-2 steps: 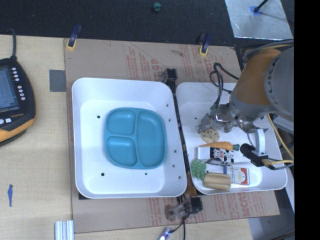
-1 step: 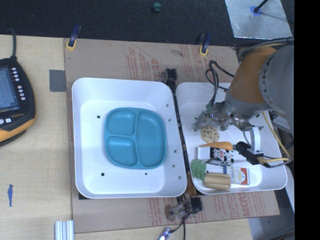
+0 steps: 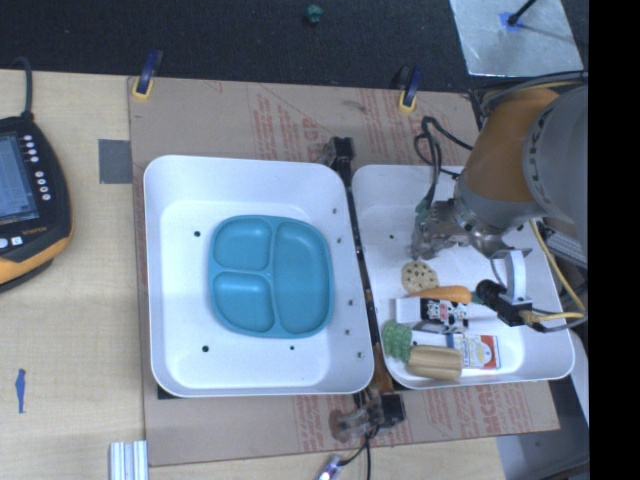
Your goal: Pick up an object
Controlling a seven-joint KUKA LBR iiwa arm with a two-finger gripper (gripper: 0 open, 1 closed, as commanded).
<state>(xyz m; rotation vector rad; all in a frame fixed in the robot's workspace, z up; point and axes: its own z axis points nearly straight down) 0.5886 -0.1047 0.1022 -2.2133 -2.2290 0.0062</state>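
pincer [image 3: 432,236] hangs low in the right bin [image 3: 385,193] above a cookie [image 3: 419,274]; grip state unclear.

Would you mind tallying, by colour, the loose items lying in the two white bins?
Blue: 1, divided plate
Tan: 2, round cracker and wooden cylinder
Orange: 1, carrot
Green: 1, broccoli-like piece
White: 1, flat printed packet
Total: 6
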